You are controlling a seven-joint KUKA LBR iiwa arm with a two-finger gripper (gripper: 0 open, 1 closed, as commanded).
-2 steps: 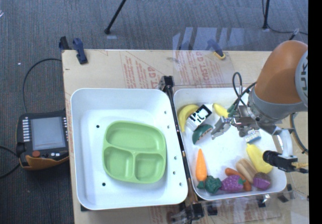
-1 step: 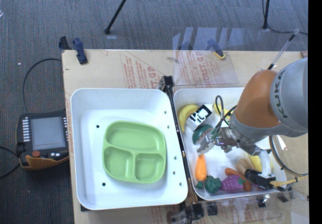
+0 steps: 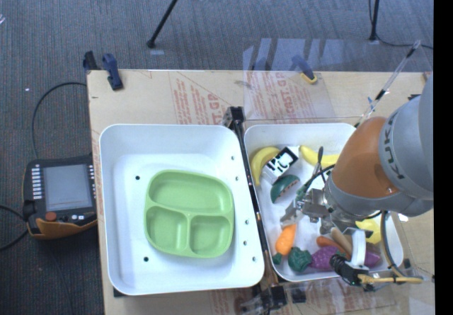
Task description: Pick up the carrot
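Grey carpet all around the bench, two white bins on top. Right bin holds the carrot, lower centre-right, long axis near vertical, tilted slightly right at top. Gripper sits just above it; can't tell its state. Green divided plate in the left bin.

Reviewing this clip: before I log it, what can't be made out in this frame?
- Gripper over the right bin: fingers too small and cluttered to read, camera view.
- Carrot: contact with the gripper unclear.
- Toys under the arm: partly covered by it.
- Pendant screen: too small.
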